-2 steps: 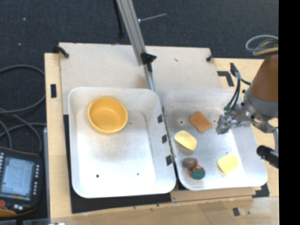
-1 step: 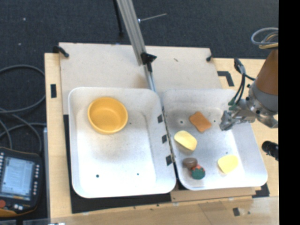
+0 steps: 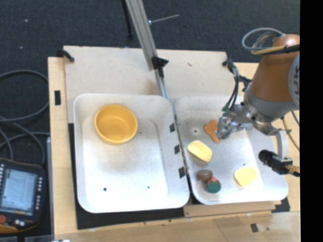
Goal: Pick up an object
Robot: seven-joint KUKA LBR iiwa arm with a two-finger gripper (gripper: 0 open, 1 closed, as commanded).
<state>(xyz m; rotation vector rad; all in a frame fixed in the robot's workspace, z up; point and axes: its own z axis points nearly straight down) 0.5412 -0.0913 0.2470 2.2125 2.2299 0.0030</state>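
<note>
The pincer [image 3: 223, 129] sits low over the orange piece [image 3: 211, 129] near the right bin's [image 3: 262, 198] back edge; I cannot tell its opening. Off-centre, it may nudge the piece aside.

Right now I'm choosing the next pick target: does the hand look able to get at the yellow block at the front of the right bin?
Probably yes. The yellow block lies apart from the other objects, open from above, and the hand is over the same bin.
</note>
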